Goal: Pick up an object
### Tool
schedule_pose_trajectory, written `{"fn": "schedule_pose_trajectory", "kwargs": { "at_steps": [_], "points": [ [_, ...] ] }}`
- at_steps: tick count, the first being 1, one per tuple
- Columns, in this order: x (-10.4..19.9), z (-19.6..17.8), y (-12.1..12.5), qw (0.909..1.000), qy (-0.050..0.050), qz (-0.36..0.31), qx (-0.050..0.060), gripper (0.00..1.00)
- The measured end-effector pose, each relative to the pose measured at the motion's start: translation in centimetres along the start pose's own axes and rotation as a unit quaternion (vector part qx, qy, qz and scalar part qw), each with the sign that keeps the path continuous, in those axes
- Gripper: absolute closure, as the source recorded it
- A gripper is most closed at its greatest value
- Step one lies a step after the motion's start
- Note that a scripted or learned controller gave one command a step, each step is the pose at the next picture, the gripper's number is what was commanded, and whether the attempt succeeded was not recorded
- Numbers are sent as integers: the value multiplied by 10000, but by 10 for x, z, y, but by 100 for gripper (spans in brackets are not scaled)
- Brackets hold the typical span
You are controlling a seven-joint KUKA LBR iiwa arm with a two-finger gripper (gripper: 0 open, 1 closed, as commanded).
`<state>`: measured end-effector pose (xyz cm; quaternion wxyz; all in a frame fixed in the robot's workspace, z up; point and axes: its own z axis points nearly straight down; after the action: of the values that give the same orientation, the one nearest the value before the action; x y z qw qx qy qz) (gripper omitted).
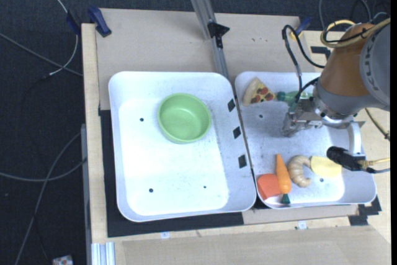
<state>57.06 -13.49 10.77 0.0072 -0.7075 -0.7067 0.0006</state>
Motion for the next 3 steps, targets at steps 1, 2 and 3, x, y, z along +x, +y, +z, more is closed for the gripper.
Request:
{"fn": "schedule_pose_trajectory", "kwargs": {
  "at_steps": [1, 2, 3],
  "points": [
    [1, -66, -1, 10000, -44, -10, -89, 100],
    [8, -122, -9, 10000, -43, -14, -87, 100],
    [8, -144, -7, 10000, -47, -16, -85, 100]
  ]
}}
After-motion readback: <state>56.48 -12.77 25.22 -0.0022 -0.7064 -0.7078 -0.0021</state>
